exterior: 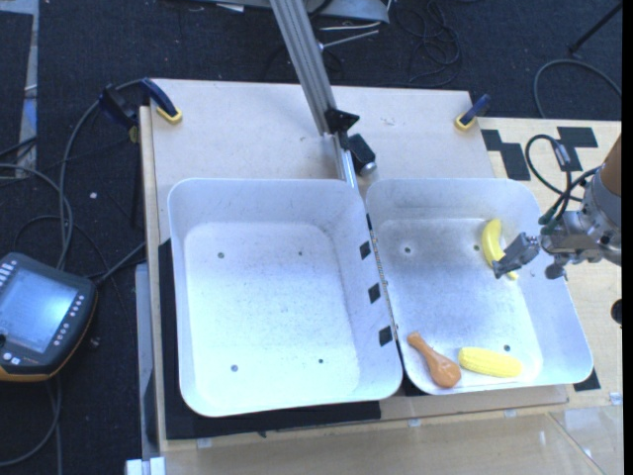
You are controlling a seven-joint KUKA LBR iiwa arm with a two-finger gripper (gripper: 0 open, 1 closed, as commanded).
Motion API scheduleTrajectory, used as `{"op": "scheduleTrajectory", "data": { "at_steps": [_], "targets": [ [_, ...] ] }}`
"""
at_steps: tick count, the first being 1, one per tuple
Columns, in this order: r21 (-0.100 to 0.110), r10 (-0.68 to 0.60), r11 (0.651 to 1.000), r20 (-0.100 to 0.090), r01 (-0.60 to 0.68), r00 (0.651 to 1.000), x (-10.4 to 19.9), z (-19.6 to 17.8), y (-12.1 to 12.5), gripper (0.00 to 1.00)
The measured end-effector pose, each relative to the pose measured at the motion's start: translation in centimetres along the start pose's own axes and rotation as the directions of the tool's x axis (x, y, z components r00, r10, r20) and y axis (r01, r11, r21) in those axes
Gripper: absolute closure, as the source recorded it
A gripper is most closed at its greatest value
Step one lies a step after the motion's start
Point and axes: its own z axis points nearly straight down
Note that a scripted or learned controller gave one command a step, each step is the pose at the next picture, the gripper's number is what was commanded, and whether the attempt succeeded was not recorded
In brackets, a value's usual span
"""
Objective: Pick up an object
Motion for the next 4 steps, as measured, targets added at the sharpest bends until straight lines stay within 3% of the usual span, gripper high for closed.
{"op": "scheduleTrajectory", "data": {
  "at_steps": [3,4],
  "targets": [
    [0.004,0.0,1.0,-0.001,0.0,1.0,-0.2,15.2,0.2,0.0],
    [0.0,0.0,1.0,0.0,0.0,1.0,-0.2,14.0,0.3,1.0]
  ]
}}
